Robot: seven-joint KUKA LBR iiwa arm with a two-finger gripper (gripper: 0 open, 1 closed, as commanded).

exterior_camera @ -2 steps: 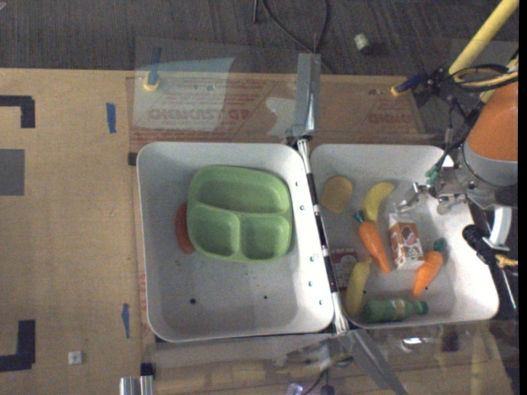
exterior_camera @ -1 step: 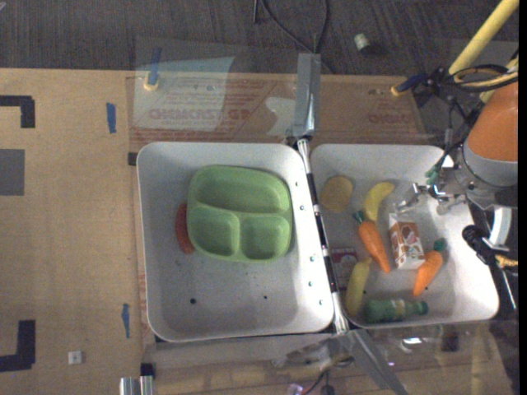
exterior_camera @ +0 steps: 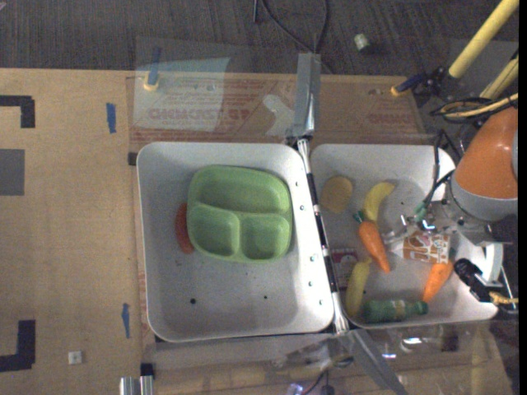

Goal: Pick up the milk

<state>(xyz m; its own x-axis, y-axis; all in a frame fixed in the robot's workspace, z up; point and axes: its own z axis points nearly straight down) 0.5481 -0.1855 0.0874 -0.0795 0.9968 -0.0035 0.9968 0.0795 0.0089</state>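
Observation:
The milk (exterior_camera: 426, 248) is a small white carton with red and orange print, lying flat in the right bin (exterior_camera: 412, 159) towards its right side. My gripper (exterior_camera: 418, 220) hangs just over the carton's upper left edge, at the end of the grey arm with the orange band (exterior_camera: 492, 167) that comes in from the right. The wrist hides part of the carton's far edge. Whether the gripper touches the carton is unclear.
Around the milk lie an orange carrot (exterior_camera: 374, 246), a second carrot (exterior_camera: 436, 281), a banana (exterior_camera: 377, 200), a tan round piece (exterior_camera: 336, 193), a yellow piece (exterior_camera: 358, 285) and a green bottle (exterior_camera: 395, 309). The left bin (exterior_camera: 165, 286) holds a green divided plate (exterior_camera: 239, 212) over a red item (exterior_camera: 181, 229).

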